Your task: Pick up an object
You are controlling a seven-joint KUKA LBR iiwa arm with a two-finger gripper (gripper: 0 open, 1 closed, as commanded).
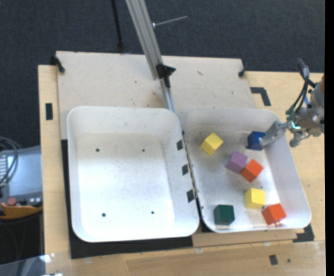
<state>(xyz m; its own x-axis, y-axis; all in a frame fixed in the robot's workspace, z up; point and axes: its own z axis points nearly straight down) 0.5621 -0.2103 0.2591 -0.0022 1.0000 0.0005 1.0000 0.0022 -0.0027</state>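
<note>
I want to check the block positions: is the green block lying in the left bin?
No, the green block lies in the right bin, near its front edge, left of a yellow block.

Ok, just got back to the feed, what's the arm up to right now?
The arm has its tool at the right bin's upper right corner, right next to the blue cube. Nothing is visibly lifted yet. The other cubes, two yellow, a purple, two orange and a green, sit loose in the same bin.

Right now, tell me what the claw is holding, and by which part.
It cannot be told. The claw sits right against the blue cube at the right bin's far edge, but a grip between its fingers isn't visible.
</note>
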